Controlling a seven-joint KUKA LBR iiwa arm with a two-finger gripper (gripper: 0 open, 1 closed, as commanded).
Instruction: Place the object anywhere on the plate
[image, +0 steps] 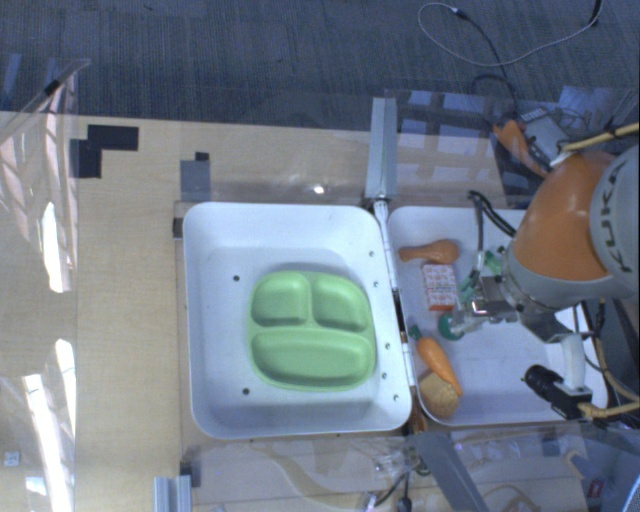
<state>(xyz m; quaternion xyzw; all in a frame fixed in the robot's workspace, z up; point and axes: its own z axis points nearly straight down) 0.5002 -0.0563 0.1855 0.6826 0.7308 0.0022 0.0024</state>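
We see the green plate (312, 330), divided into three compartments, lying in the middle of the left bin (215, 300). We take this plate as our landmark. Nothing rests on it.

To the right of the plate, across the wall between the bins, the right bin (500, 395) holds several small items. Nearest the plate, against that bin's left wall, lies an orange carrot (438, 363), slanted, with a brownish bread roll (440, 395) touching its lower end. Further right of the plate and higher up lies a tan drumstick-shaped piece (430, 251), and just below it a small white packet with red print (438, 285).

The gripper (458, 322) hangs over the right bin, well to the right of the plate, just beside the packet and above the carrot. The grey and orange arm (575, 235) covers much of it. A greenish part shows at its tip, but we cannot tell how its jaws stand, nor whether anything sits between them.
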